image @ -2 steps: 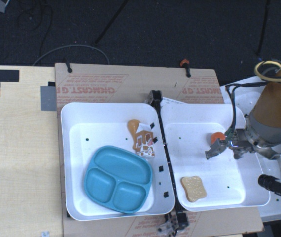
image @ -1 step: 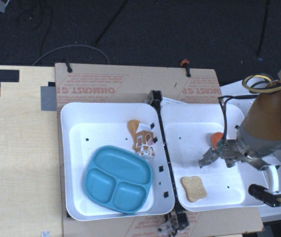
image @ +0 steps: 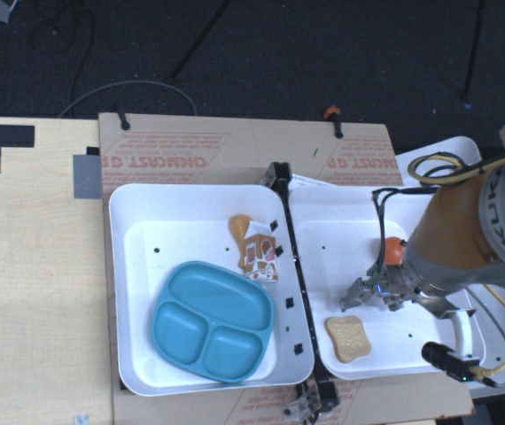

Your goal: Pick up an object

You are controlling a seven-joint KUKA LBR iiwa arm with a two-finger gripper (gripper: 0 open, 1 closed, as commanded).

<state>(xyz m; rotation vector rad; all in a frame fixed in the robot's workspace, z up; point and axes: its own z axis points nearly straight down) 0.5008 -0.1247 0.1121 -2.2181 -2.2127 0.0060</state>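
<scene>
In right bin (image: 341, 204): arm (image: 452, 228) half-hides orange ball (image: 394, 251).

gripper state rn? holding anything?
Two-finger gripper: cannot be told; it sits low in the right white bin, just above the tan toast-shaped piece.

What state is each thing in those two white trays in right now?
Blue divided plate: lying flat, right way up, left bin.
Small printed packet: lying beside the plate's top edge.
Toast slice: flat in right bin, untouched.
Gripper: low over right bin, above the toast.
</scene>
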